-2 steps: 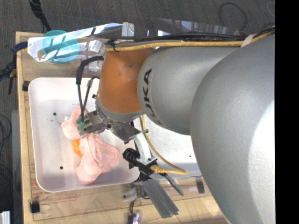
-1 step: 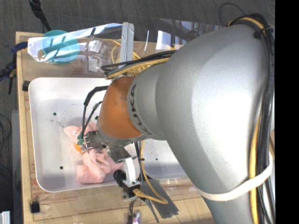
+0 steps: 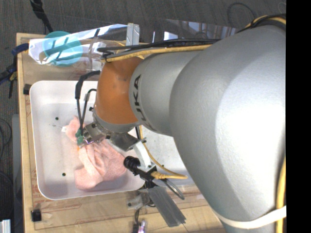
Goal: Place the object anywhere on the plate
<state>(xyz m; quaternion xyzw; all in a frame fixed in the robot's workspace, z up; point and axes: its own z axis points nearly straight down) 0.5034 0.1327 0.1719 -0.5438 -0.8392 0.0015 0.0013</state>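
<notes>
Arm: the grey KUKA arm [image 3: 228, 125] comes in from the right and covers most of the camera view; its orange band [image 3: 116, 93] sits above the wrist, over the left bin.
Hand: the hand [image 3: 86, 137] is low over the left bin, at the upper edge of the pink cloth; the wrist hides it almost wholly, so I cannot tell how far it is open or whether it has hold of anything.
Left bin: the shallow white bin [image 3: 46, 130] lies on the desk, its left and lower walls in sight, its floor bare toward the left.
Pink cloth: a crumpled pink cloth [image 3: 99, 166] lies on the floor of the left bin, toward the lower right part of what can be seen, running from beneath the hand down toward the lower wall.
Small green thing: a small green bit [image 3: 79, 139] shows just beside the hand at the cloth's upper left edge; too small to tell what it is.
Cables: black cables [image 3: 80, 98] loop down along the wrist, and a yellow cable [image 3: 165, 176] runs out below it.
Desk: the wooden desk [image 3: 26, 72] borders the bin on the left and top.
Plastic bag: a clear plastic bag [image 3: 77, 45] with something pale blue inside lies on the desk beyond the bin's upper wall.
</notes>
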